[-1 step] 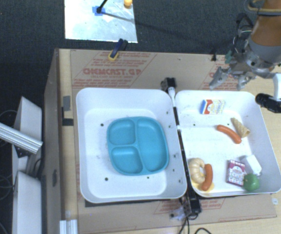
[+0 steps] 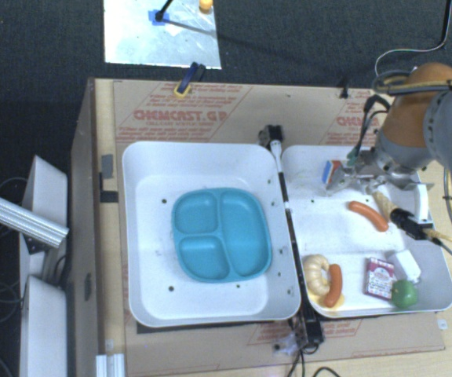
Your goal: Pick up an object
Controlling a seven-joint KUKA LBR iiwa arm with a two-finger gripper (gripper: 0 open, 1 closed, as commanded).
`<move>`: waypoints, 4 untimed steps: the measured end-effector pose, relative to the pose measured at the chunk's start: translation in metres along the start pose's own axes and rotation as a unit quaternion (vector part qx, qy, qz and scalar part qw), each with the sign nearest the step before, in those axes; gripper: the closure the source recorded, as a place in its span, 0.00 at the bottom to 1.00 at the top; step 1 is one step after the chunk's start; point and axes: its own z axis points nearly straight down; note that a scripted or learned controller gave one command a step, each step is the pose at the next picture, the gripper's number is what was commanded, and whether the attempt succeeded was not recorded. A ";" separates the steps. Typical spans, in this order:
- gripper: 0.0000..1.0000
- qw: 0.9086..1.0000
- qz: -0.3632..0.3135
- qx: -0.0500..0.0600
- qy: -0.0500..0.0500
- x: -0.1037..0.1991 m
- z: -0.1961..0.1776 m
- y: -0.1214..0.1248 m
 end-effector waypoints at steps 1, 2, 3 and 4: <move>0.00 1.000 -0.001 -0.001 0.000 0.007 -0.001 0.027; 0.00 1.000 -0.001 -0.003 -0.001 -0.019 -0.080 0.028; 0.00 1.000 0.000 0.000 0.000 -0.007 -0.013 -0.004; 0.00 1.000 -0.001 0.000 0.000 0.009 -0.001 0.027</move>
